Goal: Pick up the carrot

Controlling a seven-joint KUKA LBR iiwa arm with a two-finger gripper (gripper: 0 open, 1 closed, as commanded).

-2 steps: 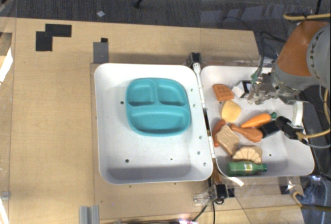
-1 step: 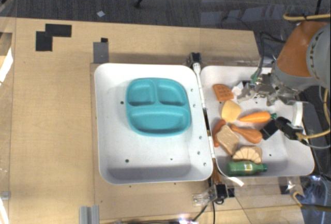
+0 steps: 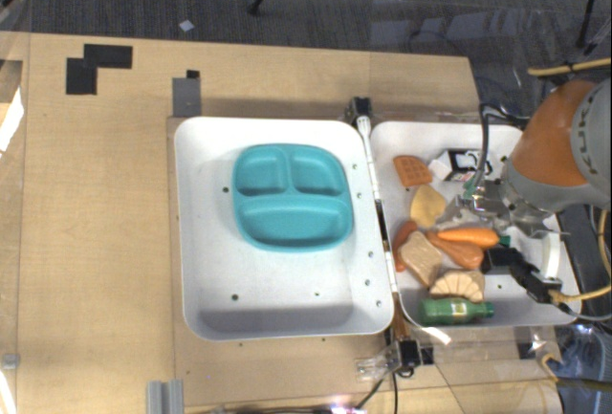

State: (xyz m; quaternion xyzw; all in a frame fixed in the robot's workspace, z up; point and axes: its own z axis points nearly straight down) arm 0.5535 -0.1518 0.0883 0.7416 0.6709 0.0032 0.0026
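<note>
So, looking down from the overhead camera: two white bins sit side by side on the table [image 3: 96, 240]. The left bin [image 3: 206, 297] has a teal plate [image 3: 290, 195] in it and nothing else I can pick out. The right bin [image 3: 402, 140] is where the clutter is, and the arm [image 3: 564, 149] comes in over it from the right.

The carrot [image 3: 468, 236] lies flat near the middle of that bin, long axis running left-right. It's crowded: a reddish-orange piece [image 3: 461, 254] touches it from below, a bread slice [image 3: 421, 254] is just beside its left end, a yellow wedge [image 3: 428, 205] sits up-left, a cracker [image 3: 413, 170] is further up, and a croissant [image 3: 457, 284] and green bottle [image 3: 457, 311] are nearer the front.

The end effector [image 3: 483, 202] hangs just above the carrot's right half, but honestly I can't tell how it's set, it's a tangle of metal and wire from here.

My guess is it's lining up the grab. To do it well I'd come straight down across the carrot's short axis, near the middle, so the neighbours don't get pinched along with it.
</note>
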